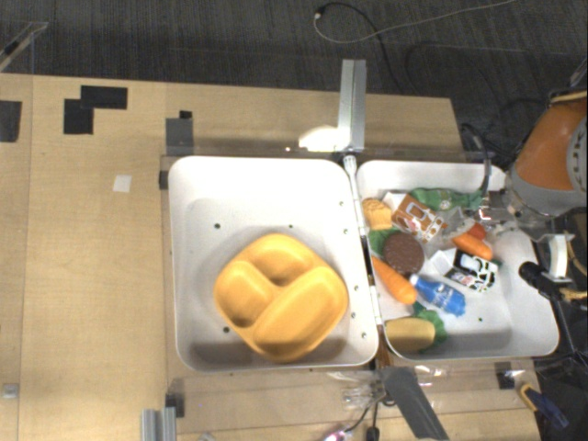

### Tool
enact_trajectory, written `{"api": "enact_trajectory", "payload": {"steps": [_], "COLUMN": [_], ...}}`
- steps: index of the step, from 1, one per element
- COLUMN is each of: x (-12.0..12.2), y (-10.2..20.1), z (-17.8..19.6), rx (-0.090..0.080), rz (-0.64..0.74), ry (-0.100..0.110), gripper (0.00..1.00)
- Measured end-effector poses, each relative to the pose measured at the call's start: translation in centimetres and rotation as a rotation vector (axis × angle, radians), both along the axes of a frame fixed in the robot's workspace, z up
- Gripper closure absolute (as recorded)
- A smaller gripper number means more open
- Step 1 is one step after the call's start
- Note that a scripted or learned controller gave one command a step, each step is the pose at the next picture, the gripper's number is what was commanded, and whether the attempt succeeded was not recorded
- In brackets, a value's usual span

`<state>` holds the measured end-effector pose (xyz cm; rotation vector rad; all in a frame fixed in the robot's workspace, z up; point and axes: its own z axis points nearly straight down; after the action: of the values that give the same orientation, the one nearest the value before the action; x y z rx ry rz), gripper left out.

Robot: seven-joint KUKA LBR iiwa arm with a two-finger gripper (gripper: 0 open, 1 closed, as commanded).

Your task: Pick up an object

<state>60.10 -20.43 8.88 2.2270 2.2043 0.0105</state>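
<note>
the arm waits at the right bin's right edge; fingers' state i cannot tell. best target: the lone carrot near the left wall, approached straight down.

The tabletop is pale tan wood with black squares at its 11 o'clock corner. Both bins, left and right, are white. A yellow divided tray lies in the left one. The right holds an orange carrot, a dark brown disc, a blue bottle, a black-and-white packet, green leaves and a yellow-green piece at 6 o'clock. The arm is orange over grey.
</note>
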Motion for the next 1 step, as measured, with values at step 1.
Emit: {"api": "enact_trajectory", "payload": {"steps": [1], "x": [0.30], "y": [0.18], "z": [1.29], "rx": [0.000], "rz": [0.004], "ry": [-0.008], "gripper": [1.00]}}
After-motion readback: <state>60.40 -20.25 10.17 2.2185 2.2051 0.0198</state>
